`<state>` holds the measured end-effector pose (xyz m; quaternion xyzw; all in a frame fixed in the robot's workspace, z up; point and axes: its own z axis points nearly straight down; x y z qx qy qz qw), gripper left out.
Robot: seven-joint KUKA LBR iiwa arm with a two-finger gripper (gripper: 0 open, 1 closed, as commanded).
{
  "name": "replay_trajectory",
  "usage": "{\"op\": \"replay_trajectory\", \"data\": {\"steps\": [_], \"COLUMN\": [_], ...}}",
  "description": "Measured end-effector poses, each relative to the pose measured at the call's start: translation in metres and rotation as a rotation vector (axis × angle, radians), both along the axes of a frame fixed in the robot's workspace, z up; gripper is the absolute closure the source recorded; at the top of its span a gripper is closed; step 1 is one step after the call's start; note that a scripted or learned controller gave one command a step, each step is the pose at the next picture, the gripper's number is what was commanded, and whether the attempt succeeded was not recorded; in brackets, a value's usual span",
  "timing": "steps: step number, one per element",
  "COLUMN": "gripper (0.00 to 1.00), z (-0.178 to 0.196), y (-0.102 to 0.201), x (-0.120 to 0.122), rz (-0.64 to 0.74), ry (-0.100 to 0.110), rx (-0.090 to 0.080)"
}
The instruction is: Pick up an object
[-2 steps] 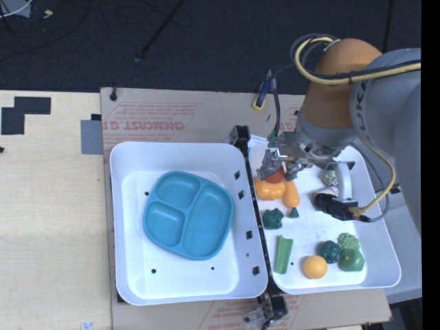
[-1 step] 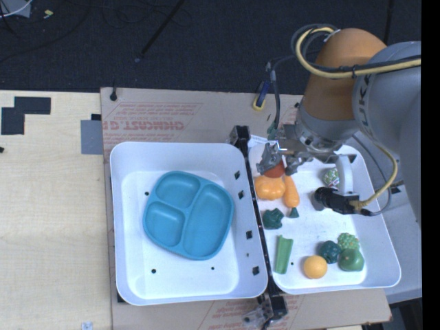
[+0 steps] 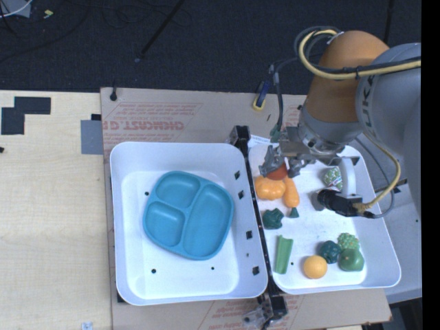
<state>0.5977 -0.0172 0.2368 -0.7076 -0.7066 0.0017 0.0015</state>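
gripper (image 3: 283, 163) is down in the right bin (image 3: 385, 267), fingers closed around a small red piece (image 3: 277, 173) right above the orange pepper (image 3: 269, 188) and the carrot (image 3: 291, 194); blue divided plate (image 3: 188, 214) sits in the left bin (image 3: 130, 280)

Left bin (image 3: 130, 280): blue divided plate (image 3: 188, 214), tilted. Right bin (image 3: 385, 267): gripper (image 3: 280, 165) low over red item (image 3: 276, 174), beside orange pepper (image 3: 269, 188) and carrot (image 3: 291, 194). Nearer: green stick (image 3: 283, 254), orange ball (image 3: 315, 267), broccoli (image 3: 273, 218).
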Motion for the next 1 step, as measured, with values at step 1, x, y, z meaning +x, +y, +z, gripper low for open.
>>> {"op": "replay_trajectory", "data": {"steps": [1], "gripper": [1.0], "z": [-0.0011], "y": [0.0022], "x": [0.0067], "rz": [0.003], "ry": [-0.002], "rx": [-0.001]}}
